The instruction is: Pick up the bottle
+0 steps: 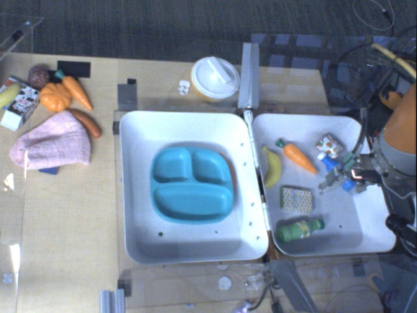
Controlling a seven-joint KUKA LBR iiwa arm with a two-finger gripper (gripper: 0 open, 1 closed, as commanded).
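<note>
Camera view — bottle (299, 229) lies below the pincer (333, 177), apart; grip state unclear.

I worked in a robotics lab: my worktop (163, 90) was a pale wooden bench carrying two shallow white bins (130, 175) bolted side by side, loose cables (374, 8) trailed over dark carpet (163, 12), and plastic toy vegetables (68, 96) served as test props.
</note>
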